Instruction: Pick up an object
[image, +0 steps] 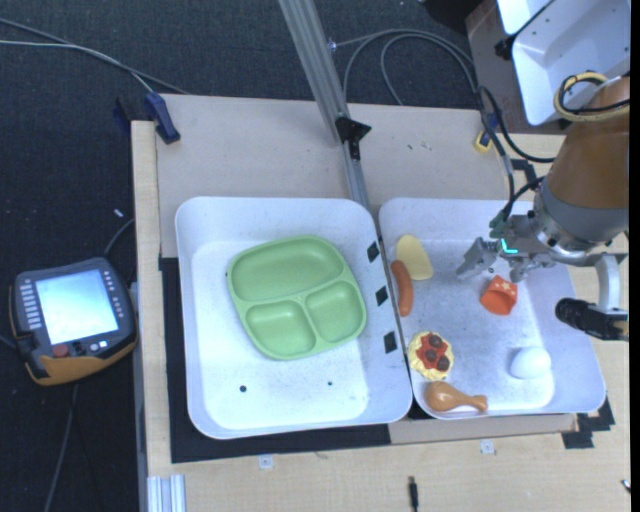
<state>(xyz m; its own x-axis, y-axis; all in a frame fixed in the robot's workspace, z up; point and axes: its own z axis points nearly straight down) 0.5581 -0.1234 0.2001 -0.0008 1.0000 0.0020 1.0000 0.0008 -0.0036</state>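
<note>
1. Sitting far left of the jaws, the green divided plate (297, 297) lies in the left bin (200, 330), likely a landing spot.
2. Lining the right bin's (570, 400) left wall, well left of the jaws, are a yellow piece (414, 257), a sausage (403, 286), a small pizza (432, 354) and a drumstick (455, 399).
3. Hanging above the right bin, the jaws (497, 262) are spread wide, holding nothing, probably readied for a descent.
4. Just below the jaws lies the orange-red toy (499, 295), seemingly the likeliest pick.
5. Further below and right of the jaws rests a white egg (529, 362), apart from the others.
</note>
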